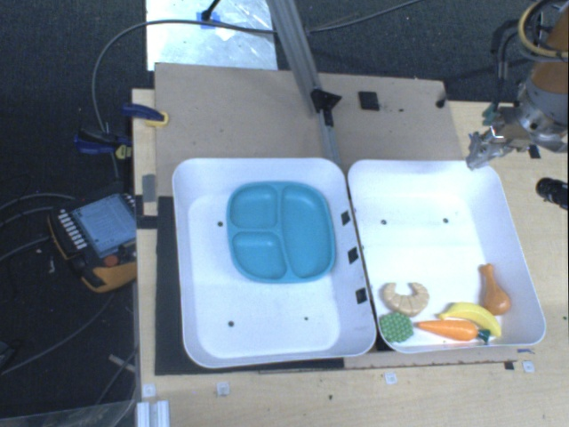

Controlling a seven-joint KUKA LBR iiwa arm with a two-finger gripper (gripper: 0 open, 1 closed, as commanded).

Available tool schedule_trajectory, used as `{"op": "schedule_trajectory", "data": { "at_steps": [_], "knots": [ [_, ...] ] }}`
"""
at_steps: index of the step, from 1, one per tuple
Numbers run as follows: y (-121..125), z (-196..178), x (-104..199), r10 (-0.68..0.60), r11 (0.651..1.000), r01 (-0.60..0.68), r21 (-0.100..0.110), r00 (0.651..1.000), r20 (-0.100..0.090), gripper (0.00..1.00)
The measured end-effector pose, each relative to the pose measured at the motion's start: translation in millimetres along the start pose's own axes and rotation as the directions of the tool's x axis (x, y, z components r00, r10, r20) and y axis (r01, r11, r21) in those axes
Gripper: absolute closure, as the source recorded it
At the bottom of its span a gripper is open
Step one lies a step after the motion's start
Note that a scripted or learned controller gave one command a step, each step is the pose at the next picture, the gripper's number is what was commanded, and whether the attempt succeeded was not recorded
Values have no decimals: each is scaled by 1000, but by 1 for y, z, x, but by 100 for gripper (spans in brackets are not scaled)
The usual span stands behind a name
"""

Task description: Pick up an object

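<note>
**Five toys wait in one corner**

Five toy foods sit bunched in the near corner of the right bin (427, 238): croissant (405, 298), broccoli (396, 327), carrot (447, 330), banana (471, 316), drumstick (493, 292). The gripper (484, 147) hangs above that bin's far corner, well apart, holding nothing; how wide it is, I cannot tell.

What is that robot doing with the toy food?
Nothing is picked up yet. The gripper hangs by the far right corner of the right bin, away from the toys. A croissant, broccoli, carrot, banana and drumstick lie in the bin's near corner. A blue divided plate sits in the left bin.
</note>
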State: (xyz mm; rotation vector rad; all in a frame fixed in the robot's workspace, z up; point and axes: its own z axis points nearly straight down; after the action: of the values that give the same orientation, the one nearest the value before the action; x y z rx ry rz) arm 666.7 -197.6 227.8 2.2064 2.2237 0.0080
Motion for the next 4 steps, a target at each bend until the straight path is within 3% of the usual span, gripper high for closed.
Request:
{"op": "schedule_trajectory", "data": {
  "at_steps": [1, 3, 4],
  "knots": [
    [1, -12, 0, 0, 1000, 0, 5, 1000, -1, 100],
    [-12, -3, 88, -1, 1000, 1, 9, 1000, -4, 100],
    [-8, -2, 149, -3, 1000, 3, 8, 1000, -5, 100]
  ]
}}
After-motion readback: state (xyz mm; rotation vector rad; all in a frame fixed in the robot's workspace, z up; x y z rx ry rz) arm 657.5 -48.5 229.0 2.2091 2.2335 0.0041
